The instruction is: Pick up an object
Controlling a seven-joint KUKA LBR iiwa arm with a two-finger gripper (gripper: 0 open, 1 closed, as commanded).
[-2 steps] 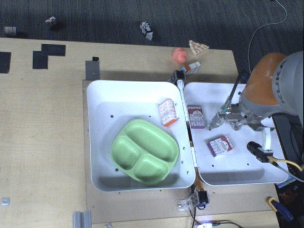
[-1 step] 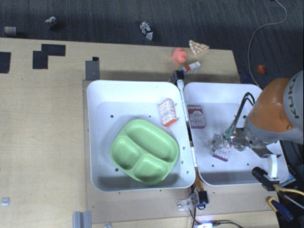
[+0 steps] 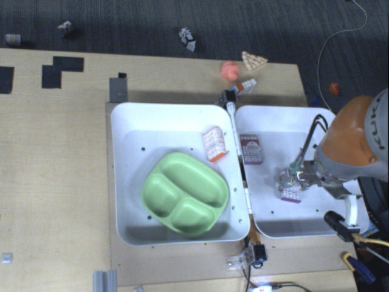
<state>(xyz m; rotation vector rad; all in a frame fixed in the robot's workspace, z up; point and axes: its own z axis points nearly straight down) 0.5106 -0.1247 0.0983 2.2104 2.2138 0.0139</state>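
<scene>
My gripper (image 3: 288,180) hangs low in the right bin (image 3: 267,215), reaching in from the right under the orange-banded wrist. Right beneath it lies a small purple-and-white packet (image 3: 291,194), touching or nearly touching the tool. A dark red packet (image 3: 251,149) rests near that bin's upper left wall. In the left bin (image 3: 130,163) sit a green sectioned plate (image 3: 184,191) and a small orange-and-white box (image 3: 214,143) leaning by the right wall.
On the bench behind the bins lie a pink ball (image 3: 230,70), a triangular wedge (image 3: 253,60) and a small tube (image 3: 244,87). A black cable loops over the right bin's far corner. Small clutter dots the dark floor beyond.
</scene>
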